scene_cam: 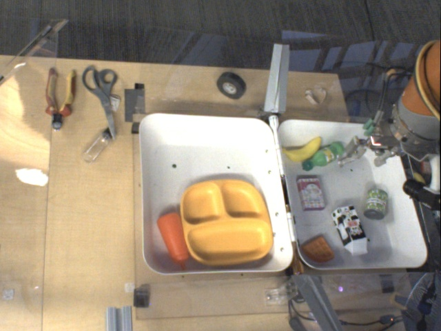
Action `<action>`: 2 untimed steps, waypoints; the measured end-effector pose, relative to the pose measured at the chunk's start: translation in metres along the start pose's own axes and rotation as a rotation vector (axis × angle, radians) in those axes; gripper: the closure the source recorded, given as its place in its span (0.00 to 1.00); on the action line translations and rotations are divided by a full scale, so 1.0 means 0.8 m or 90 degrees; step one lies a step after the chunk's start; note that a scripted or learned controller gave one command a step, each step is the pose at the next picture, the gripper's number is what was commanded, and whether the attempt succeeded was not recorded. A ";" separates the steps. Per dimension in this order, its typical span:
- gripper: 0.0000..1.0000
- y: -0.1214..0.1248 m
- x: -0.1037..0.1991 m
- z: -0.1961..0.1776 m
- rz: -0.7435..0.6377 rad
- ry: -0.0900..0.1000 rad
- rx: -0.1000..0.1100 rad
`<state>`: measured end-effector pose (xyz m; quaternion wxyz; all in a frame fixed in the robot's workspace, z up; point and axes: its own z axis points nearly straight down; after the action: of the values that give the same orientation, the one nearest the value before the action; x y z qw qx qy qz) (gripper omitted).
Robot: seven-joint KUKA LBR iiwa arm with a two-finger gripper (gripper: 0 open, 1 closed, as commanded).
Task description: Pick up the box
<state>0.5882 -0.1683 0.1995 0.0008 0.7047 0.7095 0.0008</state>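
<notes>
Pincer (358,150) hangs over the right bin's (413,257) far edge beside the green bottle (322,156); can't tell its spread. Box (349,229) sits untouched near the bin's front.

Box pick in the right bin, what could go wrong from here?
1. The claw sits at the bin's far edge over the green bottle and banana, not over the box. A descent here would likely grab the wrong item.
2. The box lies flat on the floor of the right bin, close to its left wall, so the claw may slide off or clip that wall.
3. The carton nearby is also boxy, so a mix-up is possible.
</notes>
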 end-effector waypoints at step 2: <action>0.00 0.009 0.091 0.133 -0.193 -0.001 -0.004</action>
<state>0.5949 -0.0957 0.0931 0.0032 0.5897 0.8076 0.0023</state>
